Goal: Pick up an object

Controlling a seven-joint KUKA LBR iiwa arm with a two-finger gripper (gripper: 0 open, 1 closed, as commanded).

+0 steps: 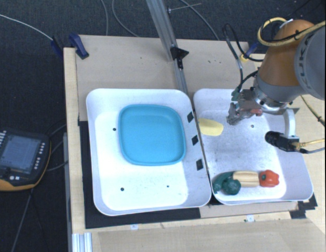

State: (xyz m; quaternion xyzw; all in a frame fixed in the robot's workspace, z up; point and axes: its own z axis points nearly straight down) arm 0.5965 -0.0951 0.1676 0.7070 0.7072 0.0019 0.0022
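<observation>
While the grey arm with its orange band reaches in over the right-hand white bin, its pincer hangs low above the upper part of that bin's floor; whether it is spread or closed cannot be told from this angle, and nothing can be seen held in it. Just to the pincer's left, a little lower in the view, a pale yellow lemon-shaped piece lies against the bin's left wall, apart from the pincer. Well below the pincer, along the bin's near edge, three things lie in a row: a dark green lump to the lower left, a tan, roll-like piece touching it almost straight below the pincer, and a red tomato-like toy at the roll's right end. A black cable fitting juts over the bin to the pincer's lower right. Far to the pincer's left, the second white bin holds a light blue square plate lying flat in its upper half. Both bins sit side by side on the wooden desk, and beyond the desk's left edge, farthest from the pincer, a handheld control pendant rests on the dark floor.
</observation>
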